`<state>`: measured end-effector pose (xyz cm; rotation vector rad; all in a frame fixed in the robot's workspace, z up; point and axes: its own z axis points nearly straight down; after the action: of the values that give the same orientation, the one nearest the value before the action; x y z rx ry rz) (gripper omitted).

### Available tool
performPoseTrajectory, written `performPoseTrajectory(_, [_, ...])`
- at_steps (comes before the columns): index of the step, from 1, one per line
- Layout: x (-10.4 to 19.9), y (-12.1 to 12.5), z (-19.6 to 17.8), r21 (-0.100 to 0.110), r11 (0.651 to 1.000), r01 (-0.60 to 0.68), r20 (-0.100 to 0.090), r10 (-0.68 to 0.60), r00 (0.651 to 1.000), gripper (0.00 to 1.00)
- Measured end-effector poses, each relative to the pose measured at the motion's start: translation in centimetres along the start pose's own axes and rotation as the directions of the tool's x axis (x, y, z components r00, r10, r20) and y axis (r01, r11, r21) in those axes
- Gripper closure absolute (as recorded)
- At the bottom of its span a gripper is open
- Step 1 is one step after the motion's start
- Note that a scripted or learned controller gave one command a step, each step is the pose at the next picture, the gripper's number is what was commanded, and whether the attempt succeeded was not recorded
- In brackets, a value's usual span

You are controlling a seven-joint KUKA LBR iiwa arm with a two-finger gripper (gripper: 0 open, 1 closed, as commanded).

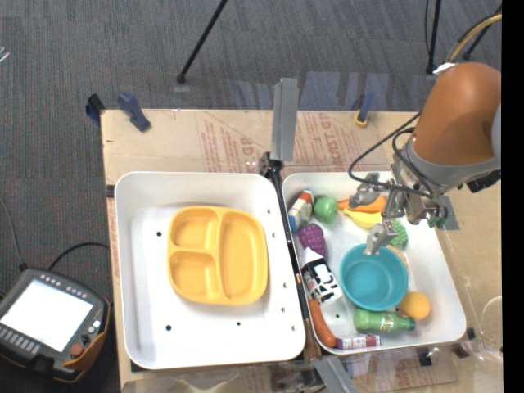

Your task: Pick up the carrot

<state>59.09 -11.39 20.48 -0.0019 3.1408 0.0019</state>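
The carrot is a slim orange-red stick lying along the front left wall of the right bin, just below a black-and-white bottle. My gripper hangs over the far part of that bin, well behind and to the right of the carrot. Its fingers are spread open above a yellow banana-like toy, and nothing is gripped between them. A blue bowl sits between the gripper and the carrot.
The right bin also holds a green lime, purple grapes, a small white bottle, a green leafy toy, an orange fruit and a green bottle. A yellow divided plate lies in the left bin.
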Motion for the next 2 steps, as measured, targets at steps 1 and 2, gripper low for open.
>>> performPoseTrajectory(1, [-5.2, -1.9, 12.0, 0.000, 0.973, -0.233, -0.004, 0.233, 0.973, 0.00])
performPoseTrajectory(2, [-3.9, -2.8, 11.7, 0.000, 0.906, -0.424, -0.002, 0.424, 0.906, 0.00])
